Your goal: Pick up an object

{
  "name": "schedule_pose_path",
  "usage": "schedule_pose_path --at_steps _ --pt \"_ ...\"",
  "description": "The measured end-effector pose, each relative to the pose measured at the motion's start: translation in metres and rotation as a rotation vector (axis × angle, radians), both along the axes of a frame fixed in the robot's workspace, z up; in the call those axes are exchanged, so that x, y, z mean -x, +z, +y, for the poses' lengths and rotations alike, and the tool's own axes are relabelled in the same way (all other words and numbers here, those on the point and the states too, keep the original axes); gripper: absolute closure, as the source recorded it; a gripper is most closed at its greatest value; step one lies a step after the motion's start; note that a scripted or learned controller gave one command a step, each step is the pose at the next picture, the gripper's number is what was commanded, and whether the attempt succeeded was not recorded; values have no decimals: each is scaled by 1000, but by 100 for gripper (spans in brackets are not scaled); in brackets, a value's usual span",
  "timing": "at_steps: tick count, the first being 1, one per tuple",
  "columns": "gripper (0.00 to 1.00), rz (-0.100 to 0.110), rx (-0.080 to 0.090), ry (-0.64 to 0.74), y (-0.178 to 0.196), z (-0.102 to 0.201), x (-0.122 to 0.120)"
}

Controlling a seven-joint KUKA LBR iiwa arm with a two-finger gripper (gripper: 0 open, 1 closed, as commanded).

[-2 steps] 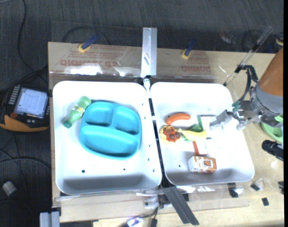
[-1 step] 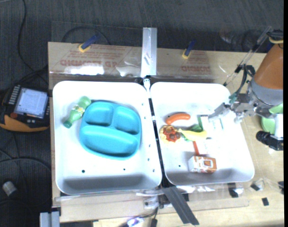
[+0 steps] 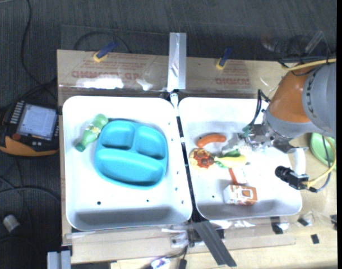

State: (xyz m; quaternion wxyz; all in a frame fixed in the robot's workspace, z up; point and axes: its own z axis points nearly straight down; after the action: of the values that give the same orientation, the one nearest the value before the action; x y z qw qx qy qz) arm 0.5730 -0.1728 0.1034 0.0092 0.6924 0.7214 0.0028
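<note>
Tabletop: 2 white bins (image 3: pixel 126 220), side by side.
Tool (image 3: pixel 254 134): in right bin's far-right part; grip state cannot be told.
Nearest object: yellow-green toy (image 3: pixel 231 159), just left and nearer, long axis left-right.

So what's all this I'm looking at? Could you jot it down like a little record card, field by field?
Left bin: blue divided tray; green bottle lying at the tray's upper left
Right bin: orange sausage-shaped toy, red-orange toy, yellow-green piece, small orange-and-white carton
Arm: reaches in from the right, over the right bin
Gripper: low by the toys, fingers unclear
Beside the bench: handheld screen on the floor, left
</note>
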Motion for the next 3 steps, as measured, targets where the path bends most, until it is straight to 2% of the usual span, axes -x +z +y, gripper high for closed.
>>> schedule_pose_path --at_steps 1,2,3 --pt "0 -2 -11 -193 -9 -8 -8" --pt "0 19 -11 -90 61 41 26" --pt "0 8 -7 -57 -14 21 5"
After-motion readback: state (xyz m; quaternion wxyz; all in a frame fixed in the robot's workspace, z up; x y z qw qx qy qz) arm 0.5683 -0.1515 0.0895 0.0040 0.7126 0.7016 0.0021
